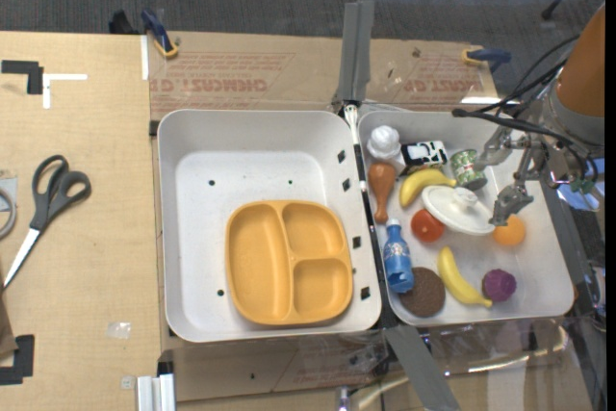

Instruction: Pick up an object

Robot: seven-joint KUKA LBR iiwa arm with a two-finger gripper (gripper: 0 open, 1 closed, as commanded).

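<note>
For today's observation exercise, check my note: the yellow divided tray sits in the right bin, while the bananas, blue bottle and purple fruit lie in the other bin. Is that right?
One detail is wrong. The camera view shows the yellow divided tray in the left bin, not the right. The bananas, blue bottle and purple fruit do lie in the other bin, the right bin.

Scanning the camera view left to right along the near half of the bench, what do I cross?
Scissors → yellow divided tray in the left bin → blue bottle → brown round piece → banana → purple ball, all four in the right bin.
</note>
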